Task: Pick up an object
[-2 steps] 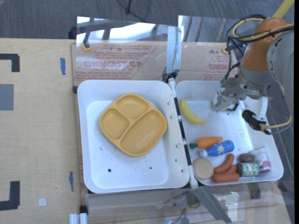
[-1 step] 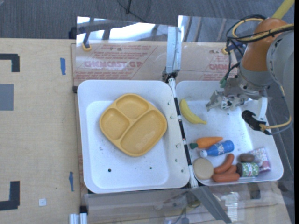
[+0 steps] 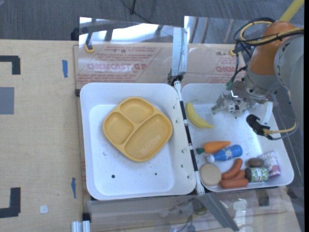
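The gripper [image 3: 231,103] hangs over the right bin [image 3: 285,178], just beside the banana [image 3: 197,117]. Its claw seems parted and holds nothing, though the view is poor.

bins [image 3: 91,129] – 2 | plate [image 3: 137,128] – 1 | banana [image 3: 198,117] – 1 | carrot [image 3: 216,146] – 1 | bottle [image 3: 227,153] – 1

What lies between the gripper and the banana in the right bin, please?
In the camera view, the stretch between the gripper and the banana is bare white bin floor; nothing sits in it.
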`<state>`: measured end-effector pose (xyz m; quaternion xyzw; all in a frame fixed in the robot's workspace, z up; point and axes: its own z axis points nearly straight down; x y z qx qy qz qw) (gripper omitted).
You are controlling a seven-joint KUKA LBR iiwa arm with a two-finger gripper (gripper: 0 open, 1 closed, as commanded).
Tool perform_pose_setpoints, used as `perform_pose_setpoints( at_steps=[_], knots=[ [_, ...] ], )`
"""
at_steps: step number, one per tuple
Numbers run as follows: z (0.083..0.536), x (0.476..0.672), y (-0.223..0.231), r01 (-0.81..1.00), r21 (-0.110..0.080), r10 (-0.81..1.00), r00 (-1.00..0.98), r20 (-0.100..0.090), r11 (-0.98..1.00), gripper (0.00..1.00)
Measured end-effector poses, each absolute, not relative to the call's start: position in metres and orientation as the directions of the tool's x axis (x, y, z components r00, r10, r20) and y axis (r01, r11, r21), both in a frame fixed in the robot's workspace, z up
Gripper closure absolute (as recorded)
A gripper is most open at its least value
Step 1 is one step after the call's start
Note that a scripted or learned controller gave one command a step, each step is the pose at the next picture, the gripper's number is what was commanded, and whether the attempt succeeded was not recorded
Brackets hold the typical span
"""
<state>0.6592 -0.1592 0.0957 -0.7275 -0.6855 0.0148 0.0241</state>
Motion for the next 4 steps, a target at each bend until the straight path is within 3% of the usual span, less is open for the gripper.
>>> perform_pose_setpoints(
  at_steps=[2,3,4],
  knots=[
    [0.089,0.662,-0.174,0.993,-0.054,0.994,0.106,0.026,-0.105,0.00],
    [0.089,0.552,-0.207,0.997,0.006,0.997,-0.082,-0.004,0.082,0.00],
    [0.088,0.626,-0.203,0.983,0.007,0.983,-0.184,-0.003,0.184,0.00]
  ],
)
